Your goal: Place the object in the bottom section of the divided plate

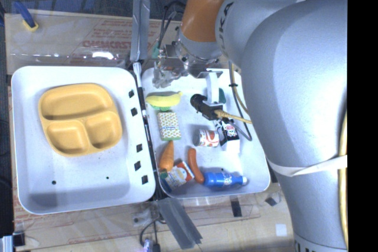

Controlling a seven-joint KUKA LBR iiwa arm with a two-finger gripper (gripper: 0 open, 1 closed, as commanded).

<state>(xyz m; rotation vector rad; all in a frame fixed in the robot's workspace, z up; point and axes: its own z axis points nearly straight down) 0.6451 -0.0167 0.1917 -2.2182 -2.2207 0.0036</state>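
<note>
We have the arm (277, 68) reaching in over the right bin (251, 156), its orange band (204, 6) high above the bin's far edge. The jaws (168, 71) hang low at the far left corner of that bin, just above the banana (163, 100), and we cannot tell whether they stand apart or together; nothing shows between them.

So we judge this the picking step, not yet the carry. The banana lies nearest, just beside the bin's left wall, with the patterned green packet (169, 125) right below it and a carrot (167, 155) further toward the near edge. Which object the program is after we can only guess; the banana looks the likely one.

Over in the left bin (71, 192) sits the yellow divided plate (80, 118), well apart from the jaws, all three sections bare.

Next, as we read it, the jaws must drop squarely over the chosen piece and close without nudging the packet. Then comes a lift over the walls between the bins and a release at the plate's bottom section.
</note>
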